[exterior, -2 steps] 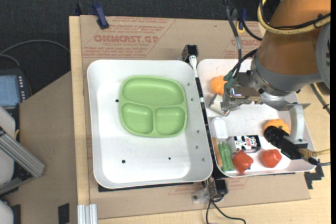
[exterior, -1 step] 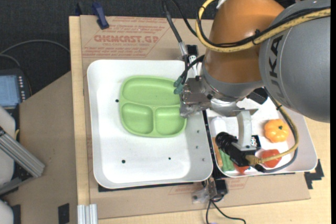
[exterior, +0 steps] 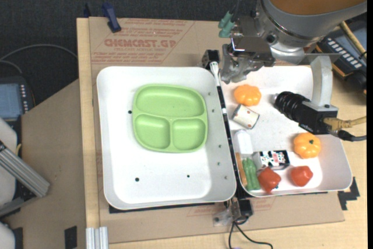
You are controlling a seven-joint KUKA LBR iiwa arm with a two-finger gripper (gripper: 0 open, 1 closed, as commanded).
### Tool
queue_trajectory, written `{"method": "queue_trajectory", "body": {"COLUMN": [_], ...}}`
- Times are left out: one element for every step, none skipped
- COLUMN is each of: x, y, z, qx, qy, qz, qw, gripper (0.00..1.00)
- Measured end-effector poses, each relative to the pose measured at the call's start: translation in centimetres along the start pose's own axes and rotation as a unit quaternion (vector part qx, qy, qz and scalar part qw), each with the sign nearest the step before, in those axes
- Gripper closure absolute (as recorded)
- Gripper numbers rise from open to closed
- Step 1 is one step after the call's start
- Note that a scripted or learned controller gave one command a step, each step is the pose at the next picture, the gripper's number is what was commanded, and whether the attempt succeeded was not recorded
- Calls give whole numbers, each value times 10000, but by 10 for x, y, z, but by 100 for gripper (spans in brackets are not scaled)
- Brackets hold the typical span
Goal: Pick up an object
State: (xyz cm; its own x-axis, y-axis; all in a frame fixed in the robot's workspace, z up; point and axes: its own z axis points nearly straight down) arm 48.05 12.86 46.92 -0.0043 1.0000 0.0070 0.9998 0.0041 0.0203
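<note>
Orange pumpkin point(exterior: 247, 94) sits at six o'clock of the gripper point(exterior: 234, 69), jaw state impossible to tell; a centred, straight descent would likely serve best.

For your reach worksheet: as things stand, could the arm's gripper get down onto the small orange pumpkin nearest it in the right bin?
Probably yes. The gripper hangs at the right bin's upper left corner, beside the small orange pumpkin. Nothing lies on the pumpkin; the white cylinder sits close below, apart.

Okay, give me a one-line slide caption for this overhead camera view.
KUKA arm's hand hovers at the right bin's far corner near a small orange pumpkin; green divided plate fills the left bin.
</note>
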Motion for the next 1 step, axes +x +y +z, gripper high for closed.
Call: {"method": "queue_trajectory", "body": {"x": [-37], "y": [21], "z": [85], "qx": [133], "qy": [-48], "qz": [42], "qw": [9999], "gripper": [100]}}
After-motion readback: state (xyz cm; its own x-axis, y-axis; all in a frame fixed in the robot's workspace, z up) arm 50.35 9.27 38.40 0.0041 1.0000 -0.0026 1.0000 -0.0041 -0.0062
